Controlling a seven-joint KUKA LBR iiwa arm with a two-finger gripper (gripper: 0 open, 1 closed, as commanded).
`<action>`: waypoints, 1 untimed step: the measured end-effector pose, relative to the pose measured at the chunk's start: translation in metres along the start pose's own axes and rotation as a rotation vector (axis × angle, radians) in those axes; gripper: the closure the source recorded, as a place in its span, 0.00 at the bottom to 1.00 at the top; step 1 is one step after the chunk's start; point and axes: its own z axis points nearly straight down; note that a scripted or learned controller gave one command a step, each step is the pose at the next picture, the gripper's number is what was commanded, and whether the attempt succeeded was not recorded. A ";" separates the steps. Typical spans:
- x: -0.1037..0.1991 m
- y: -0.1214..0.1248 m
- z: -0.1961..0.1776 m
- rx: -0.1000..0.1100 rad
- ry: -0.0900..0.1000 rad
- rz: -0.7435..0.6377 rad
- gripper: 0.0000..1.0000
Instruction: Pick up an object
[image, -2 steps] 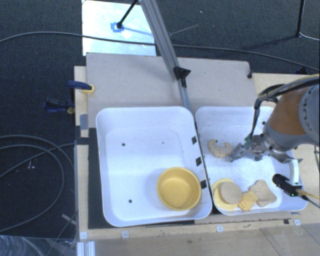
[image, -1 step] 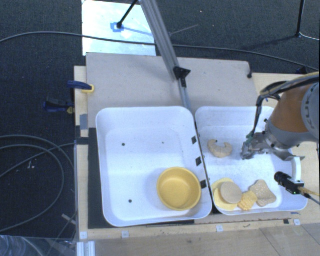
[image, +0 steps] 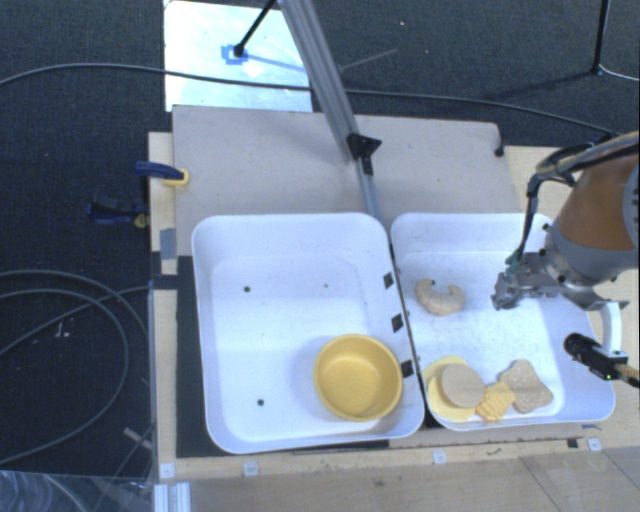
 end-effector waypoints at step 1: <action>0.000 0.002 -0.054 -0.003 -0.001 -0.001 1.00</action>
